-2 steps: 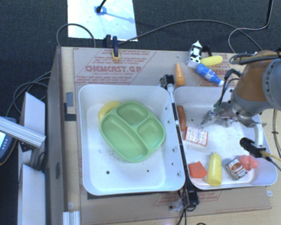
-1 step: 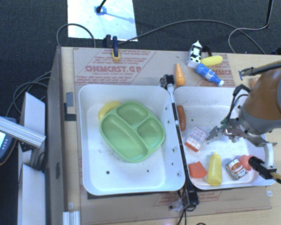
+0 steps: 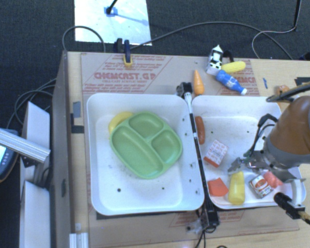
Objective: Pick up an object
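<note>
Lying upside down across the middle of the left bin (image 3: 101, 190) is a green divided plate (image 3: 145, 144) with 3 compartments, and a yellow object (image 3: 119, 120) peeks out from under its upper left edge. Beyond the bins' far edge, near the seam between them, an orange toy carrot (image 3: 198, 82) rests on the bench (image 3: 139, 71); further right along that far edge lie a small black-and-white cow figure (image 3: 215, 59), a yellow piece (image 3: 233, 66) and a blue bottle (image 3: 230, 81).

In the right bin (image 3: 232, 107), a reddish hot dog (image 3: 200, 129) lies along the left wall. Toward the middle sits a red-and-white carton (image 3: 215, 153), with an orange block (image 3: 218, 187) near the front wall. A yellow bottle (image 3: 236, 187) stands just right of that block. The gripper (image 3: 241, 164) hovers directly above and just beyond the yellow bottle's top, its metal fingers slightly parted with nothing between them. Just right of the bottle, by the front right corner, lie a small printed can (image 3: 260, 186) and a pink piece (image 3: 272, 179), under the arm's wrist.
</note>
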### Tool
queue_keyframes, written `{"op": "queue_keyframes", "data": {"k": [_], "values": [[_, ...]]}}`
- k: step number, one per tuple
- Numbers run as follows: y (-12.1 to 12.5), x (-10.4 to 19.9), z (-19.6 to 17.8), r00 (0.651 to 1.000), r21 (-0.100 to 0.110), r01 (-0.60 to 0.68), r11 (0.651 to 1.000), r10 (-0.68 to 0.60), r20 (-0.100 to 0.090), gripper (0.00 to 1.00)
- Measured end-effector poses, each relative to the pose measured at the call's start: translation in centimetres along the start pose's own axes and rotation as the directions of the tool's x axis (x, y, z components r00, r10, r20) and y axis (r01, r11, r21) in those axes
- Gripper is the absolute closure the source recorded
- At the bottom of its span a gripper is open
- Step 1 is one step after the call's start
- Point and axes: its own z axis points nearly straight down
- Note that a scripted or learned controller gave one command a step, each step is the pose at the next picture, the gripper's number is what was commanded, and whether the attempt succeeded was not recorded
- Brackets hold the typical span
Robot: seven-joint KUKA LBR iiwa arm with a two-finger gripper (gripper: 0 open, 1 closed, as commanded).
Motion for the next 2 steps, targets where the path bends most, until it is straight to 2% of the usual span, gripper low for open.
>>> {"op": "queue_keyframes", "data": {"k": [1,2], "values": [[0.2,0.0,-1.1,1.000,-0.004,0.001,1.000,-0.001,-0.001,1.00],[7.9,7.6,-10.4,1.000,-0.005,0.004,1.000,-0.004,-0.001,1.00]]}}
